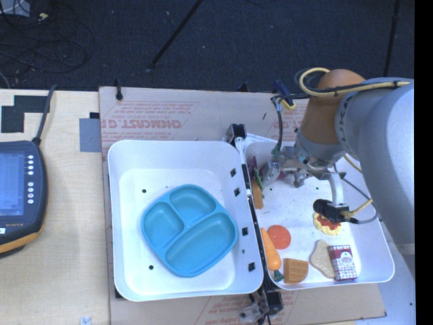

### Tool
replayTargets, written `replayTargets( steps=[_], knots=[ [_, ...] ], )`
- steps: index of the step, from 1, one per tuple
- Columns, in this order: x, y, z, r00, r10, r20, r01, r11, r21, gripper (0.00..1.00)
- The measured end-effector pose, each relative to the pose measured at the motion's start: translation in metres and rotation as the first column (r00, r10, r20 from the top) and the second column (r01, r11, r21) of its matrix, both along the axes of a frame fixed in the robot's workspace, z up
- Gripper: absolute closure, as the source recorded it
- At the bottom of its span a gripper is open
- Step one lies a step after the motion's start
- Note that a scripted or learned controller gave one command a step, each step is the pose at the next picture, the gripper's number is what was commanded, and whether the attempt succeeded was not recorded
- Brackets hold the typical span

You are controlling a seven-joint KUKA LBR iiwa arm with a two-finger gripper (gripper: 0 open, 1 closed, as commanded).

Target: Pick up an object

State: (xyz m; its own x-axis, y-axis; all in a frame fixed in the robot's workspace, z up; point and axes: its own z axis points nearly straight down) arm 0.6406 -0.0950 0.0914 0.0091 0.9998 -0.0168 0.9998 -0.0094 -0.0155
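My gripper [306,176] hangs over the far half of the right bin [379,266], below the orange wrist band. Under and in front of it lie toy foods. A yellow and red piece [329,225] is just to its front right, and a red disc [278,236] sits near the middle. An orange carrot [270,250] rests along the left wall. A waffle square [295,269], a tan slice [321,257] and a red carton [343,262] line the near edge. I see nothing held in the gripper.
The left bin [125,168] holds a blue divided plate [189,229]. A brown stick and small green bits [257,187] lie by the divider between the bins. A handheld screen unit [17,188] rests on the bench at far left. Cables trail from the wrist.
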Motion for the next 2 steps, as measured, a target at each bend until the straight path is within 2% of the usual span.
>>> replayTargets(
  steps=[1,2],
  knots=[
    [0.0019,0.0016,-0.0045,1.000,0.004,0.009,-0.004,1.000,-0.002,0.00],
    [0.0017,0.0071,0.0000,1.000,0.004,0.003,-0.004,1.000,0.011,1.00]
  ],
)
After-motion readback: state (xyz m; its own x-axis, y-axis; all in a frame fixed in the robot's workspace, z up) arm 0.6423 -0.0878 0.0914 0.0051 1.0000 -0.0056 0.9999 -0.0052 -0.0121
